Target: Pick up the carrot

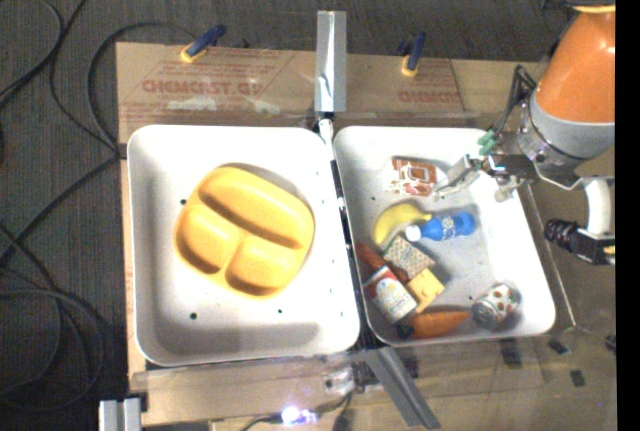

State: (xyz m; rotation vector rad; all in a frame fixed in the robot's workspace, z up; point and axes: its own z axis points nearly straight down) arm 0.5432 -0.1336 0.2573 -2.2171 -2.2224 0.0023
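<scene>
Against the right bin's near wall we see the carrot [440,323], wedged beside a bottle [393,298] and can [496,305]; our tool [468,171], jaws apart and holding nothing, risks grabbing neighbours or striking the wall.

Carrot [440,322] at right bin [535,264] front edge; end effector [462,175] above.

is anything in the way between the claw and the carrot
Yes. The claw hovers at the right bin's far side; the carrot lies against its near wall. Between them lie the blue bottle and banana, with a small box touching the carrot.
</scene>
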